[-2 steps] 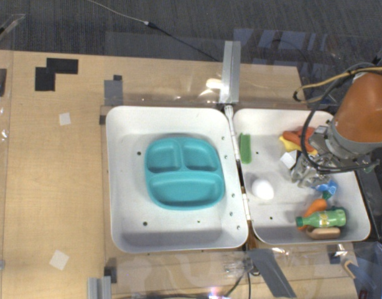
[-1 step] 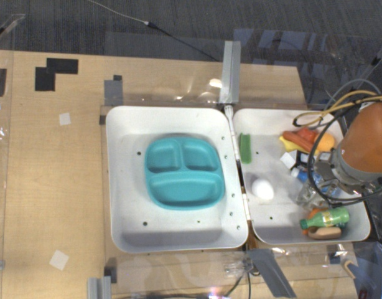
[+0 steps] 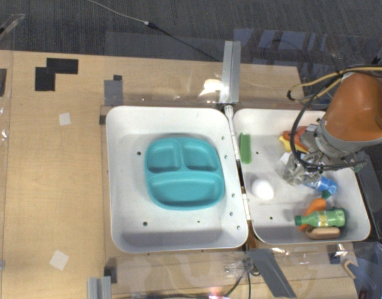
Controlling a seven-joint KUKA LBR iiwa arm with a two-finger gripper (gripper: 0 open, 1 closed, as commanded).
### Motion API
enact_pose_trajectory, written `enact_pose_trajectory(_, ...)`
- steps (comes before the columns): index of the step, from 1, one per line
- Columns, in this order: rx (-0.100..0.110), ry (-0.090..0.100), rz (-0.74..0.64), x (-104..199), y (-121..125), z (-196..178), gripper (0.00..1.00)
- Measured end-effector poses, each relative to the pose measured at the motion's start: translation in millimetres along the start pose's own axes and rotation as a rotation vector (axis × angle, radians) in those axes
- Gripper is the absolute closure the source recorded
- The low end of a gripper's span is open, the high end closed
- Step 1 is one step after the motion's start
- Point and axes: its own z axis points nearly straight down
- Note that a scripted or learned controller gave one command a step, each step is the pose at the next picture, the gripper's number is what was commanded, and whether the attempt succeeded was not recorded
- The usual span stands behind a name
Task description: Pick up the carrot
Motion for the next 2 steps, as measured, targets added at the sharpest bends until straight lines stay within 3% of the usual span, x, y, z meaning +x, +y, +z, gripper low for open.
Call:
enact_pose_trajectory(1,-0.004,0.000,0.227,-55.1,-43.9,3.2,0.00)
enact_pose_trajectory(2,-0.003,0.003,0.209,8.2,8.6,0.0,0.00)
